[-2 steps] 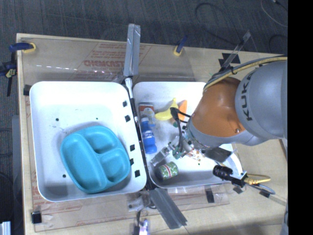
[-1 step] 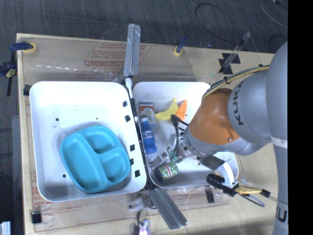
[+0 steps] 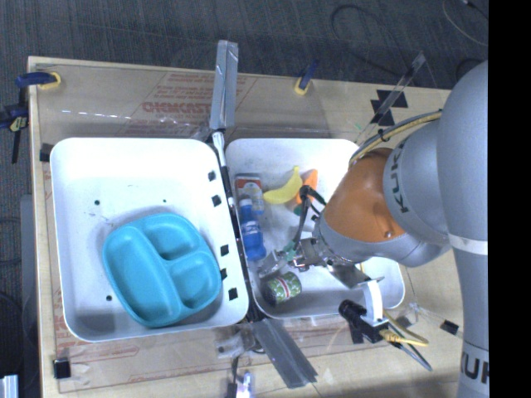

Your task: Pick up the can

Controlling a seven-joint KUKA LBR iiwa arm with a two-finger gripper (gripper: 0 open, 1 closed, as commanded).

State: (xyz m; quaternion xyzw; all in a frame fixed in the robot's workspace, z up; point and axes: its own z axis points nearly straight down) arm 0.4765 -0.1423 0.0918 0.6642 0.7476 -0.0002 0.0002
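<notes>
1. Two white bins are seen side by side on the bench; the left bin (image 3: pixel 75 222) and the right bin (image 3: pixel 332 152) meet along a central divide.
2. A blue compartment tray (image 3: pixel 162 265) is found lying in the left bin, toward its near side, three hollows facing up.
3. The can (image 3: pixel 283 287) is located in the right bin, near its front left corner, lying on its side with a green and red label visible.
4. The grey arm (image 3: pixel 440 181) is seen reaching in from the right, its orange band (image 3: pixel 361 201) over the middle of the right bin.
5. The gripper (image 3: pixel 292 255) is placed low in the right bin, just above and beside the can; whether contact is made cannot be told. How far the tool is open cannot be told, and nothing is seen held.
6. A blue-capped bottle (image 3: pixel 251 232) is noted lying along the left wall of the right bin, just behind the can.
7. A yellow banana-shaped item (image 3: pixel 284 187) and an orange object (image 3: pixel 309 177) are noted further back, touching each other.
</notes>
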